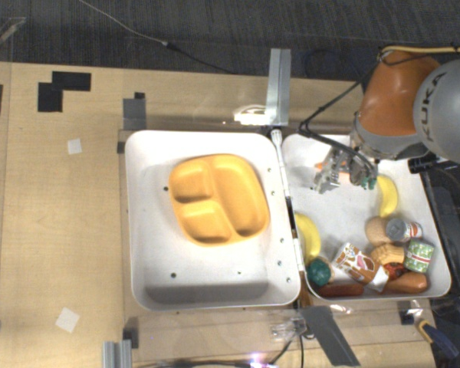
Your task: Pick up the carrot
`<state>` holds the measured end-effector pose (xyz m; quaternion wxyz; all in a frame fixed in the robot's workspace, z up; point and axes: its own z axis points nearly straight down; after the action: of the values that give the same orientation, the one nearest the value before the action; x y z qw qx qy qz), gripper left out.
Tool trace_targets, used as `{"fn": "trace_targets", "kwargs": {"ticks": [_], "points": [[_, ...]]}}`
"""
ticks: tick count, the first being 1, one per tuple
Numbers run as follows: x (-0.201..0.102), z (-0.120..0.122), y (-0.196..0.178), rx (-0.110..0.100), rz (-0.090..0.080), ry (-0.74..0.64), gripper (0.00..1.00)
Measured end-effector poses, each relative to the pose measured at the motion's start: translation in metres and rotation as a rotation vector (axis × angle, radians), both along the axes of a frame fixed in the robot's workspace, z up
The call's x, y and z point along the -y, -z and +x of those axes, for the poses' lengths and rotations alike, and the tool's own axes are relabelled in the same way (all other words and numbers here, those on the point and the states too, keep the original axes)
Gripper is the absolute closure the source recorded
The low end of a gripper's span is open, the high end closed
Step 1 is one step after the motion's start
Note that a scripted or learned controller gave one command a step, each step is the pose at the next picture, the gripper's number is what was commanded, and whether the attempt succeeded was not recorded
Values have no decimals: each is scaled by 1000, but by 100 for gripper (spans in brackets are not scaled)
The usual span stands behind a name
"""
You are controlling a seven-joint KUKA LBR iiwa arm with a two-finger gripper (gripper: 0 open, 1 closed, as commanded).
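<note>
Camera view, from above at a slant. Gripper (343,172) over the upper part of the right bin (322,150), fingers slightly parted, a small orange piece, apparently the carrot (322,165), at the left fingertip; grasp not clearly visible. Banana (386,194) just beside, toys heaped along the lower edge. Yellow divided plate (216,198) in the left bin (149,228). Wooden bench (54,228), dark carpet (176,6) behind.

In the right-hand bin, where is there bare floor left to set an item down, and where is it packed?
In the right bin, bare floor lies mid-bin, bordered by the gripper above, the banana at right and the lemon at left. The strip along the near wall is crowded, from the green ball to the cans.
</note>
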<state>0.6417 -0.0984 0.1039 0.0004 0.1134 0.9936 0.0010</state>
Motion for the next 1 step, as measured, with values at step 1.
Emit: {"fn": "trace_targets", "kwargs": {"ticks": [1], "points": [[28, -14, -4, 6, -2, 235, 100]]}}
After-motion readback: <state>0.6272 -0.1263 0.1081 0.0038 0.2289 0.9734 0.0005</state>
